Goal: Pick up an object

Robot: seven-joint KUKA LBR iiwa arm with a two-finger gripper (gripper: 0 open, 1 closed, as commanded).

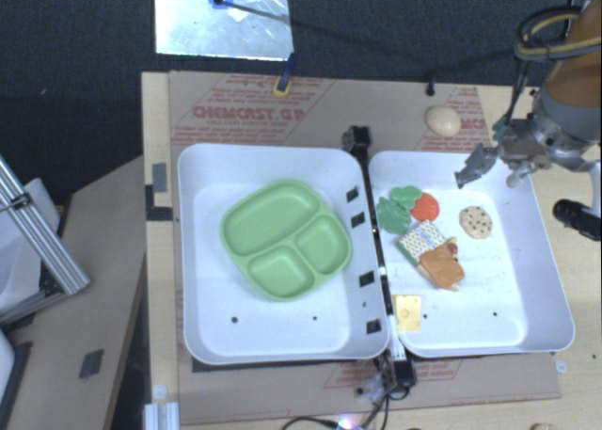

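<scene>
Claw (493, 167) spread, holding nothing, above the right bin (536, 325) far edge, cookie (476, 222) nearby

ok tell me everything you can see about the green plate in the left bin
The green plate is pale green, looks like smooth plastic, and has rounded corners. It is split into three hollows: one large along the far side, two smaller on the near side. It lies flat, turned at a slant, near the middle of the left bin, resting on the bin's floor. Nothing lies in it or touches it otherwise.
</scene>
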